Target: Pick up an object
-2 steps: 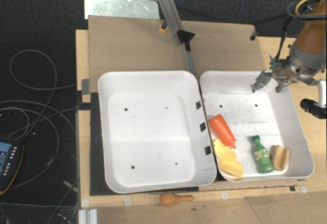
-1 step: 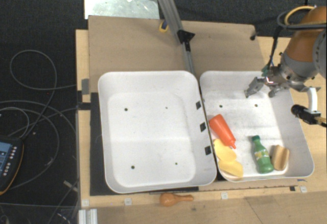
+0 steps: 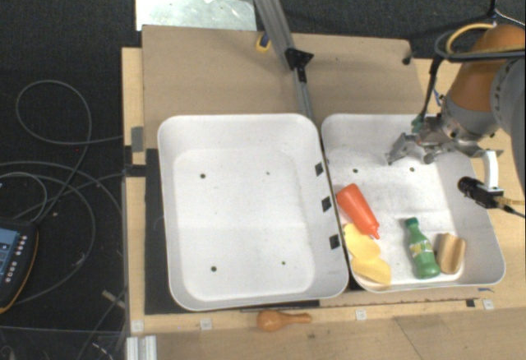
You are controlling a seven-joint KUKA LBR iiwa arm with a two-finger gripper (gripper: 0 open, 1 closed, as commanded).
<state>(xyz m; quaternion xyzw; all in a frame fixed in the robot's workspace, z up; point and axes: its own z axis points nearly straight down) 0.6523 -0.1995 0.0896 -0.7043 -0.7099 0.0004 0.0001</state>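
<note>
Gripper (image 3: 408, 151) hovering over right bin (image 3: 386, 132), fingers spread, holding nothing; green bottle (image 3: 421, 247) lying lengthwise, cap pointing toward far rim.

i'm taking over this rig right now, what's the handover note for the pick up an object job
Tool: over the upper part of the right bin, nothing visible between its fingers; open or shut can't be told from this view.
Objects: all in the lower part of the right bin. Orange carrot by the left wall, yellow piece just below it, green bottle upright-ish to the right, tan bread-like piece beside the bottle.
Also: a small orange-tan object lies on the bench in front of the bins.
Done: nothing picked up yet.
Left: move down to one object, grasp it, lift it.
</note>
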